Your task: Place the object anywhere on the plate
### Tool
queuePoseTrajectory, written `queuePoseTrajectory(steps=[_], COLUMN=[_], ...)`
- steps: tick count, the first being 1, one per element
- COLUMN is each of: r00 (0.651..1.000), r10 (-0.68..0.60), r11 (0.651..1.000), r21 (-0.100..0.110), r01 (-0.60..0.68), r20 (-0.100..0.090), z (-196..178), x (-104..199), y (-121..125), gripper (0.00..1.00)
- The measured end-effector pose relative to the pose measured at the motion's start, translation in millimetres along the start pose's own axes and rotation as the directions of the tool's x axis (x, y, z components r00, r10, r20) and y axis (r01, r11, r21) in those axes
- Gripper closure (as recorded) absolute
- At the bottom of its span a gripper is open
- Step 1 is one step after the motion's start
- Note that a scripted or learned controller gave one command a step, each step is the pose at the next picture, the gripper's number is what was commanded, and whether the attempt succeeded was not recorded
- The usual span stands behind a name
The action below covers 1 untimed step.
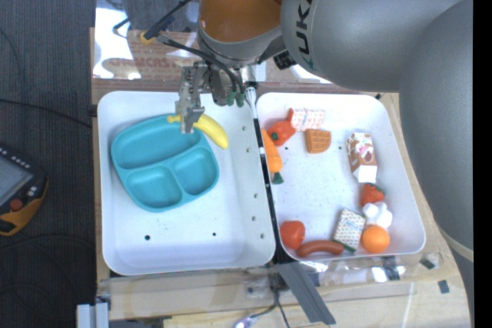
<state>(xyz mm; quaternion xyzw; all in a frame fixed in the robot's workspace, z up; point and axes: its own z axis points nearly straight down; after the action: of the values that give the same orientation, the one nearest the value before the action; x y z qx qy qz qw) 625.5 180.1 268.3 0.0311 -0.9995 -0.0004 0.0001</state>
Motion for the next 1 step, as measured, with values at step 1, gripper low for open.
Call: queuePoseTrajectory(steps=[1], r00=[1.0], r10=[0.0], r11=[1.0], r21=[0.0], r01=[0.0], r20=[-0.001], z=[0.4], x=[0.1], y=[-0.1], gripper=[0.0])
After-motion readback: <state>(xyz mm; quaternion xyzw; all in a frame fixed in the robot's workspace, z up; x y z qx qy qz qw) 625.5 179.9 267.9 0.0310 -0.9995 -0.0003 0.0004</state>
